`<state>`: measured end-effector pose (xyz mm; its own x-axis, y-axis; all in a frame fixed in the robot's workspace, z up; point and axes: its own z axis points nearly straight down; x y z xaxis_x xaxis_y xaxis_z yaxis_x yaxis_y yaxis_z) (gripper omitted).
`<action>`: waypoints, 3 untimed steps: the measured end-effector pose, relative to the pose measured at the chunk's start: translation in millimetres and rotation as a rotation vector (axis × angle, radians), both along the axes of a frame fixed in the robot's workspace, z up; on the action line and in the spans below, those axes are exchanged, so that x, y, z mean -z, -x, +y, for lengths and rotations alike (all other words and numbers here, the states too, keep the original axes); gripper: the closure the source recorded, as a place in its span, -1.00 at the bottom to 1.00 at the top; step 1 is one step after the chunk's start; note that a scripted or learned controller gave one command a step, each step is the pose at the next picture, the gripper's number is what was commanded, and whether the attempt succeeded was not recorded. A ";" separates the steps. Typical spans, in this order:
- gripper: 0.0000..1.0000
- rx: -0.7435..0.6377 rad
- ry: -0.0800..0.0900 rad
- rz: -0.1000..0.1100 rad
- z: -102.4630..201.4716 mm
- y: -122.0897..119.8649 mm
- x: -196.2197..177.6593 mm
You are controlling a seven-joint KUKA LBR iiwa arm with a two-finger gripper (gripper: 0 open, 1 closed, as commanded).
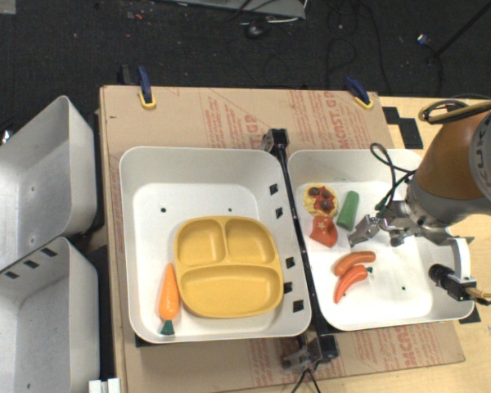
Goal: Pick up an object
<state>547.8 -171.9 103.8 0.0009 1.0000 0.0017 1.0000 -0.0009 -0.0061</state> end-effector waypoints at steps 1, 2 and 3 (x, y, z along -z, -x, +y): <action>-1.00 0.000 0.001 -0.004 0.5 0.1 12.1; 1.00 0.000 0.002 -0.006 0.5 -0.4 1.5; 1.00 -0.004 0.003 -0.011 8.0 -4.6 -58.3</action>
